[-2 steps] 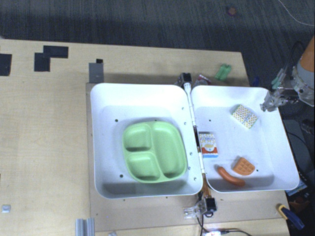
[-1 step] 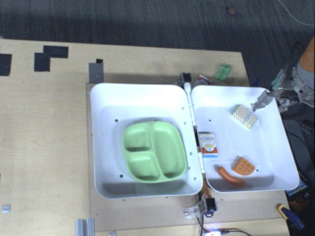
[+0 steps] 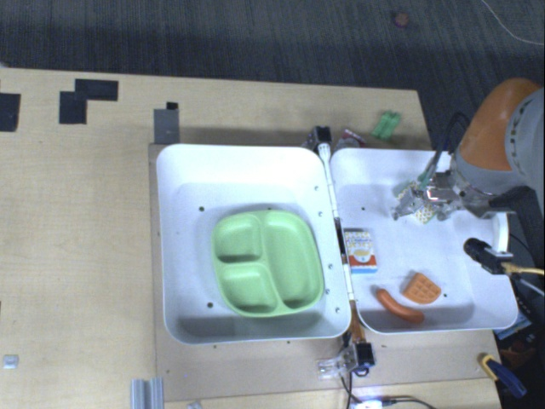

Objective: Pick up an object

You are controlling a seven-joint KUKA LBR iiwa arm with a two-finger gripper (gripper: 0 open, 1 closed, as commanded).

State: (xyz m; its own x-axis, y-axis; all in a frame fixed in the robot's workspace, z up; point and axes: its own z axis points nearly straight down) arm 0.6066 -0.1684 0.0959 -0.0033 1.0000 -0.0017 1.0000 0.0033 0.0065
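Arm [image 3: 511,135] comes in from the right edge, its orange band rounded and high above the upper right corner of the right bin [image 3: 477,313], with the grey wrist angled down and leftward into that bin. The gripper [image 3: 419,203] hangs over the upper middle of the right bin's floor, pointing toward the divider between the two bins. Its metal parts blur together with something pale and speckled just beneath them; whether the jaws are spread or pressed together cannot be told, and nothing can be made out as pinched between them.

Three loose things lie in the right bin, all nearer the front wall than the gripper and apart from it. A small carton [image 3: 360,250] with a blue, white and orange face lies against the left wall, just beside the divider. An orange waffle-like piece [image 3: 422,289] sits near the middle front, and a toy hot dog [image 3: 399,305] lies just to its left and slightly in front, close but seemingly not touching.

The left bin [image 3: 183,177] holds a green sectioned plate [image 3: 267,262], lying flat in the middle of its floor with three compartments. A small green object [image 3: 387,125] rests on the bench behind the right bin.
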